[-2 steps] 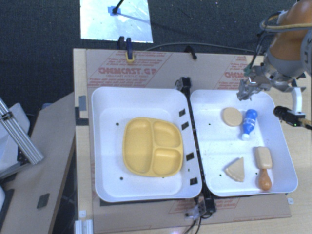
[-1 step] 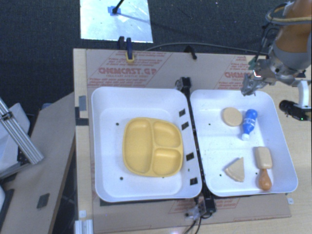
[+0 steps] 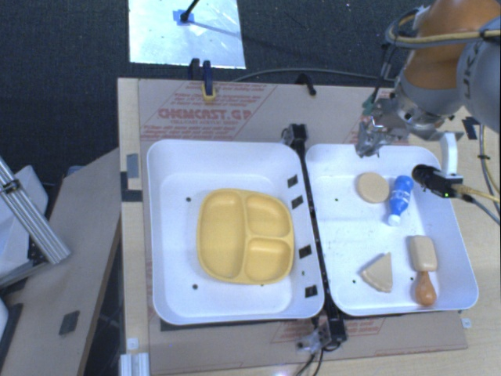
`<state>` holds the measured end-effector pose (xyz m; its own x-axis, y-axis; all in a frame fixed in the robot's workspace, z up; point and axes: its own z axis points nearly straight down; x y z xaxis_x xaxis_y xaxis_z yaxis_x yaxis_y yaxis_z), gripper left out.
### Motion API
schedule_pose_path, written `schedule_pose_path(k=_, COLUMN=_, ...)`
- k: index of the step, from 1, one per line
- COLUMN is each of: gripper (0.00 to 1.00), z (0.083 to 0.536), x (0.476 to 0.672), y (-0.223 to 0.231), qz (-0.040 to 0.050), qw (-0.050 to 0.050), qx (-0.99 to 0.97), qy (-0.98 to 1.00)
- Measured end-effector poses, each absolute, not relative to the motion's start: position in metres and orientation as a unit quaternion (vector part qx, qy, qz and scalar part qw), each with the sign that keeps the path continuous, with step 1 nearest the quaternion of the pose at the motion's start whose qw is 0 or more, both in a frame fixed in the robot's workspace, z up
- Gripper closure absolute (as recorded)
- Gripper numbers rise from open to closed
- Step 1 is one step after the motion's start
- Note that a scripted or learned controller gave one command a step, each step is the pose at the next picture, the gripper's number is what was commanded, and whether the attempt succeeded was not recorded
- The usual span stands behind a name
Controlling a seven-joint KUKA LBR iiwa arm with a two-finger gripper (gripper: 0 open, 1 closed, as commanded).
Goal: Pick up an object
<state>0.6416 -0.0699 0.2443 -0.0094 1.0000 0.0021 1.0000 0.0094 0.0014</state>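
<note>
Robot arm poised over the far rim of the right bin, four small objects waiting below.

Your gripper [image 3: 369, 143] hangs at about 12 o'clock of the right bin [image 3: 344, 233], above its back edge and clear of everything; whether its jaws are wide or narrow, you cannot tell. That high, off-to-the-side stance likely lets it pick a target before descending. Nearest it, at roughly 1 o'clock in the bin, lies a flat tan disc [image 3: 373, 187], just beside a small blue bottle [image 3: 399, 198] lying on its side with a white cap. Toward 5 o'clock sit a pale wedge [image 3: 379, 272] and a tan brush-like piece [image 3: 423, 267] (its lower end darker orange). The left bin [image 3: 176, 175] holds a yellow divided tray [image 3: 245, 236], centred, with three compartments.
</note>
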Motion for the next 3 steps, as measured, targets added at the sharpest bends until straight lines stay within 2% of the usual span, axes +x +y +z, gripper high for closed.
schedule_pose_path(k=2, gripper=1.0, z=0.228, x=0.651, y=0.05, qz=-0.0019, qw=0.0, qx=-0.703, qy=-0.711)
schedule_pose_path(k=3, gripper=1.0, z=0.236, x=0.648, y=0.105, qz=-0.0018, qw=0.0, qx=-0.703, qy=-0.711)
